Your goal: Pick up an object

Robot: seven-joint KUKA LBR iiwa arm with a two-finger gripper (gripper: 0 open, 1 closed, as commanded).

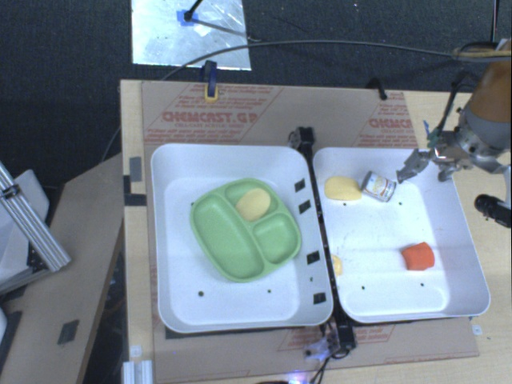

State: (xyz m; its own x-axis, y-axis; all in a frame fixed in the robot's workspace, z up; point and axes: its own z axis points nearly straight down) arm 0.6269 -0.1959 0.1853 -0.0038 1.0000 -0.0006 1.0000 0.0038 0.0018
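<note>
One small can (pixel 378 186) lies at eight o'clock from my end effector (pixel 424 165), fingers apart, nothing held.

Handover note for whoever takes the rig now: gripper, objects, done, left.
Gripper: fingers spread open, nothing between them, over the far right part of the right bin, just right of the small can.
Right bin: the can lies on its side beside a yellow piece; an orange piece sits nearer the front; a small yellow bit lies at the left wall.
Left bin: green divided tray with a yellow piece in one compartment.
Done: nothing lifted.
Left: grasp and raise an object; the can looks closest.
</note>
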